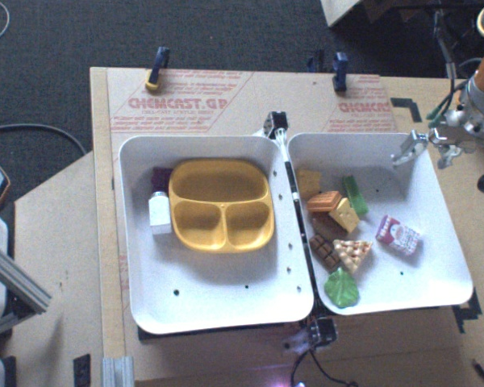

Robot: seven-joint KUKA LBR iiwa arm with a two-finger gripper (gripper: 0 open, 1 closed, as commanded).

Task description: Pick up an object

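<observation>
Pincer (423, 145), fingers spread and holding nothing, hangs over the right bin's (448, 252) far right corner; the toy foods (339, 216) huddle along its left wall; closing there could snag two pieces, or slip off.

Both white bins (137, 216) look like smooth moulded plastic with a faint sheen, and the yellow divided plate (220, 204) in the left one is smooth plastic with a dull gloss. The bench top (105, 135) reads as matt paper or cardboard with red print, and the floor (64, 22) around it is dark, rough carpet. The gripper (419, 145) is bare shiny metal; below its fingers (401, 156), the toy foods look like plastic, the green leaf (342, 289) glossy.
</observation>
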